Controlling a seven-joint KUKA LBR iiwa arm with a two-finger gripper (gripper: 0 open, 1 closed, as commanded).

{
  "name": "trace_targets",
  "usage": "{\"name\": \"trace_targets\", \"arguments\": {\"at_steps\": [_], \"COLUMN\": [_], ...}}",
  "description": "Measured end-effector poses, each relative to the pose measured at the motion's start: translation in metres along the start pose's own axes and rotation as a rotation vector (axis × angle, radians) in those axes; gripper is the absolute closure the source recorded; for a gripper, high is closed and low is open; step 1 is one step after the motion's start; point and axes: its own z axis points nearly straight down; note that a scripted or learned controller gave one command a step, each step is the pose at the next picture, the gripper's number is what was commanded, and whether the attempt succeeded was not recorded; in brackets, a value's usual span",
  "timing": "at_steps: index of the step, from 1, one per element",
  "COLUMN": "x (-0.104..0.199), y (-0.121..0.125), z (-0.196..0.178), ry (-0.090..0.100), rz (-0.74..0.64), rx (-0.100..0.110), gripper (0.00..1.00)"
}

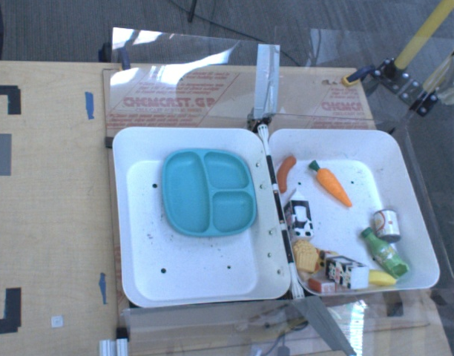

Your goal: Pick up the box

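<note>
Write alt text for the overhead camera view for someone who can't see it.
Two shallow white bins sit side by side: the left bin holds a teal divided plate; the right bin holds a small box, carrot, sausage, can, green bottle.

A teal three-compartment plastic plate (209,192) sits in the left white bin (138,273). In the right white bin (405,169), an orange toy carrot (331,183) lies near the far edge, a small metal can (387,225) by the right edge.

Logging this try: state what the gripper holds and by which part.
Nothing is seen held. The box lies in the right bin at its near edge, among the other toys, with no fingers around it.
</note>
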Motion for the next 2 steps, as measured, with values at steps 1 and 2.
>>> {"name": "trace_targets", "arguments": {"at_steps": [1,2], "x": [0.019,0.084], "y": [-0.030,0.005], "z": [0.271,0.318], "ry": [0.002,-0.002], "rz": [0.080,0.063], "rx": [0.004,-0.017], "gripper": [1.00,1.00]}}
